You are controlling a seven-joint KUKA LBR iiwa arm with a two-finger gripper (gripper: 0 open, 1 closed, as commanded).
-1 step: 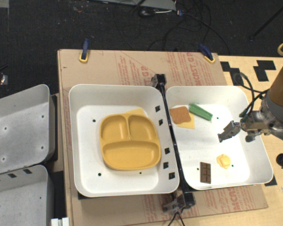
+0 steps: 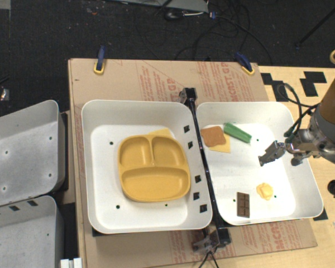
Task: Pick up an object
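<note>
The right bin [image 2: 279, 113] holds a green block [image 2: 237, 132], a brown slice [image 2: 214, 135] lying on a yellow piece [image 2: 223, 147], a small yellow lump [image 2: 264, 191] and a dark brown chocolate bar [image 2: 243, 205]. My gripper [image 2: 283, 157] hovers over the right side of this bin, open, with nothing between its two dark fingers [image 2: 269, 154]. It is to the right of the green block and above the yellow lump, touching neither.
The left bin [image 2: 95, 149] holds a yellow divided plate [image 2: 154, 168]. A black divider [image 2: 198, 149] runs between the two bins. Grey metal trays [image 2: 22, 149] lie off the bench to the left. Clamps and cables sit at the bench's far edge.
</note>
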